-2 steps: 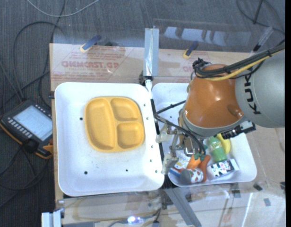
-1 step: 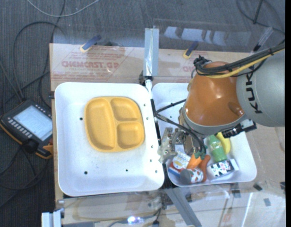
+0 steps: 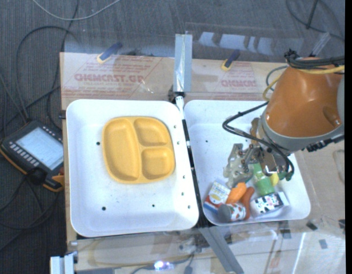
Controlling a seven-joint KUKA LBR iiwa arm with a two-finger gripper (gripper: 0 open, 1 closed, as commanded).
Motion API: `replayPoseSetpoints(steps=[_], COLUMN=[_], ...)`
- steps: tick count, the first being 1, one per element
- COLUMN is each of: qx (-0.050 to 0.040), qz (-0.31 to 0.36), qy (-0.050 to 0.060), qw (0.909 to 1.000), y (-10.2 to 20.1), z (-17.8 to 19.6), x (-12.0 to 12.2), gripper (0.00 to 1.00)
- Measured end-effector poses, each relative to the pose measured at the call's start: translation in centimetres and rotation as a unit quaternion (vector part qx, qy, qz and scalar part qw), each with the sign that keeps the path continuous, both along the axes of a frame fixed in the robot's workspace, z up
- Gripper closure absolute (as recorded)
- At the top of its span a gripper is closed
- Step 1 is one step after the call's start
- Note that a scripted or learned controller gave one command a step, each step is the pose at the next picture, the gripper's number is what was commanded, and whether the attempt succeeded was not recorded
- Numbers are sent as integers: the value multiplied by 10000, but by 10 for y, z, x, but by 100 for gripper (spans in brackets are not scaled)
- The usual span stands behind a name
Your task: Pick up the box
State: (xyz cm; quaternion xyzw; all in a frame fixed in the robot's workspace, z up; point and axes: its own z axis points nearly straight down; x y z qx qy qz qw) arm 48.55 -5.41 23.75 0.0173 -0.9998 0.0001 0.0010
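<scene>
Reddish "CHEMCAST GP" print on the protective sheet (image 3: pixel 116 79) behind the bins.

Yellow divided tray (image 3: pixel 139 149) lies in left bin (image 3: pixel 84 210) — carrot (image 3: pixel 238 192) right.

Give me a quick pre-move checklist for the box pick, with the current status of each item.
1. End effector over the right bin: ok.
2. Box located, near the bin's front edge beside the carrot: ok.
3. End effector lined up over the box: not ok, it sits up and to the right of it.
4. Box free of neighbours: not ok, the carrot and a round toy crowd it.
5. Finger opening: cannot tell.
6. Yellow divided tray in the left bin, away from the pick: ok.
</scene>
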Motion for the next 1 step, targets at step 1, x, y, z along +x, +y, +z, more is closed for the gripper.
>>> replayPoseSetpoints(steps=[1], qx=[2], qz=[43], qy=[6], qw=[10000], y=[-83], z=[-40], x=[10], gripper=[100])
